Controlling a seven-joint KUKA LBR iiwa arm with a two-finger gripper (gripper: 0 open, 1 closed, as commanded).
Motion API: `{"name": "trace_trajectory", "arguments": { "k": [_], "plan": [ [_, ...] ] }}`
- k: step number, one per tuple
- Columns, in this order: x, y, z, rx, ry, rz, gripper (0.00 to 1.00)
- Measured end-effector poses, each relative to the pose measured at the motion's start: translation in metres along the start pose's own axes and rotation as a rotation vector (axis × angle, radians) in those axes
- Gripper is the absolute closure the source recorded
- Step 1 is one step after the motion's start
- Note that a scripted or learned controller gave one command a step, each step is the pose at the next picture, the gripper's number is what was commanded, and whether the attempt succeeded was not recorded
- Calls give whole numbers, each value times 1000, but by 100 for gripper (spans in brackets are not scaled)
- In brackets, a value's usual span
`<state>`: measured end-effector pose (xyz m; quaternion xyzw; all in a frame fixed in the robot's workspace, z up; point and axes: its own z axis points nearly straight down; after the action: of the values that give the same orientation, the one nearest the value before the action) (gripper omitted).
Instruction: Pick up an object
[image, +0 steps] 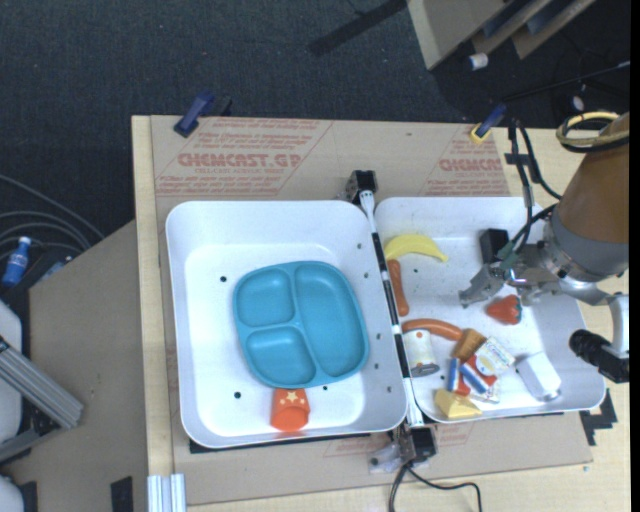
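gripper (497, 283) hangs with fingers spread apart just above a red object (505, 310) in the right bin (445, 212).

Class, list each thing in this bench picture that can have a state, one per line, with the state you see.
Gripper: low over the right bin, fingers hard to read.
Blue divided plate: flat, right way up, in the left bin.
Orange cup with a star: on its side, beside the plate.
Banana: lying flat in the right bin.
Red piece: lying just beside the gripper, grip unclear.
Right bin: holds a clutter of small items.
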<state>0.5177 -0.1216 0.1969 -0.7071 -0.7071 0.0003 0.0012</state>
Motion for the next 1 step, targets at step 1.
{"name": "trace_trajectory", "arguments": {
  "k": [1],
  "plan": [
    [-37, 22, 112, -1, 0, 0, 0]
  ]
}}
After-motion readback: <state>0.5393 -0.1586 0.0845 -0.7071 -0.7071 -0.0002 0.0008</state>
